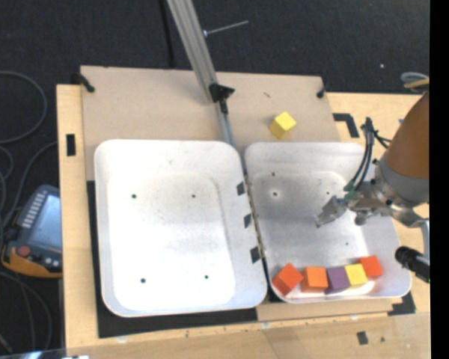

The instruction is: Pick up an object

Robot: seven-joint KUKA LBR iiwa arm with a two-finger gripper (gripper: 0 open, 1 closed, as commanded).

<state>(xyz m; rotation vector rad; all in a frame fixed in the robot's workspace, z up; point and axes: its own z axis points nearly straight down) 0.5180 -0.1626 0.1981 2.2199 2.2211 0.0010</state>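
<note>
Overhead slanted view of a bench with 2 shallow white bins side by side. Left bin (172,223) has only dark specks on its floor. Right bin (299,178) holds 5 small blocks in a row along its near edge, touching or nearly touching: from left, a red-orange block (288,278), an orange block (316,277), a purple block (337,278), a yellow block (356,275) and another red-orange block (371,267).

A 6th block, a yellow cube (283,124), sits on the bare board behind the right bin, outside both bins.

Grey arm with an orange band enters from the right. Its gripper (334,212) hangs over the middle of the right bin, well apart from the row of blocks. Nothing sits between its fingers; whether they are spread or closed, I cannot tell.

A metal rail (194,40) slants away from the bins' shared edge toward the top.
</note>
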